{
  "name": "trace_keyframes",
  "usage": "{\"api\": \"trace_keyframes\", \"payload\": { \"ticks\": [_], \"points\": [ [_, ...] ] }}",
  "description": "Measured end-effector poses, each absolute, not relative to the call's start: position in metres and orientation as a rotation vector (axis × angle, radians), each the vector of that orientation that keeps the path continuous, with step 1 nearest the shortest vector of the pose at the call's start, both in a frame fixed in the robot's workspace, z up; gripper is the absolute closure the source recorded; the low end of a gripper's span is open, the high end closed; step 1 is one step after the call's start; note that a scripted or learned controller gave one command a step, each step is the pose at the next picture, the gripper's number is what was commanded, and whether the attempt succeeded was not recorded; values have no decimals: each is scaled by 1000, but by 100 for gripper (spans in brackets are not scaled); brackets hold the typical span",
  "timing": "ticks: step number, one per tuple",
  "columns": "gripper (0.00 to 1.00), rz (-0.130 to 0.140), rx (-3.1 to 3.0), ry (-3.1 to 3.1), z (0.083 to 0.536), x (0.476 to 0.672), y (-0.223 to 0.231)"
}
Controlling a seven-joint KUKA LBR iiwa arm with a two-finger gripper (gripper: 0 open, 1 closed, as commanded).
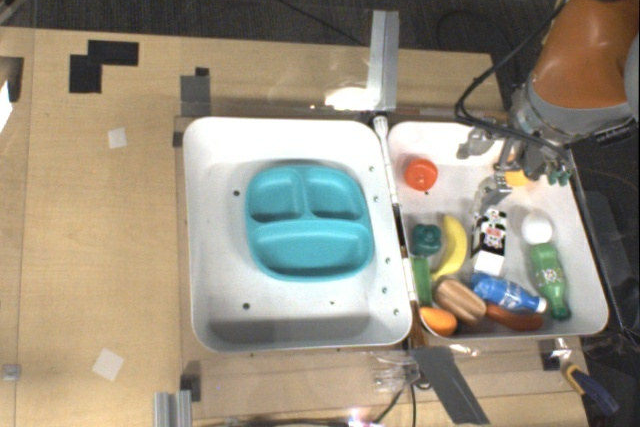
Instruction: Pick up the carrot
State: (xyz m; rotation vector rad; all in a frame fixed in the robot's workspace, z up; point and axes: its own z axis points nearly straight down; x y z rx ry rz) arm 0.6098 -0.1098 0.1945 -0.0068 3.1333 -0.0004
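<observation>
Camera view: farthest to the left of the claw sits the left bin (200,215), and a blue divided plate (305,220) lies flat in its middle, well apart from the claw. Closer, just across the divider, the right bin (585,245) holds a crowd of toy foods. An orange-red round piece (421,175) lies to the claw's left, level with it and apart from the rest. Below and left of the claw are a dark green round piece (427,238) and a banana (452,247), the two side by side and touching.

The carrot (437,319) seems to be the orange piece in the bin's near left corner, with a light green strip running up along the divider from it (the picture is too coarse here to be sure). It is well below and left of the claw, pressed against a tan bun-like piece (460,298).

The claw (495,195) hangs over the upper middle of the right bin, with a black-and-white box (491,233) just beneath it. Whether it is spread or pressed together cannot be told; nothing is seen pinched in it. Below it lies a blue bottle (508,293). Right of it and lower is a green bottle (548,280). The arm (585,55) rises up and right of the claw.
</observation>
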Motion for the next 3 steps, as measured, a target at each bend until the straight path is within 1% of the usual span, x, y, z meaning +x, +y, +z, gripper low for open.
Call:
{"api": "trace_keyframes", "payload": {
  "ticks": [1,2,3],
  "points": [
    [0,3,-1,3134,186,560,-62],
    [0,5,-76,3134,186,534,13],
    [0,4,-231,3127,185,491,54]
  ]
}}
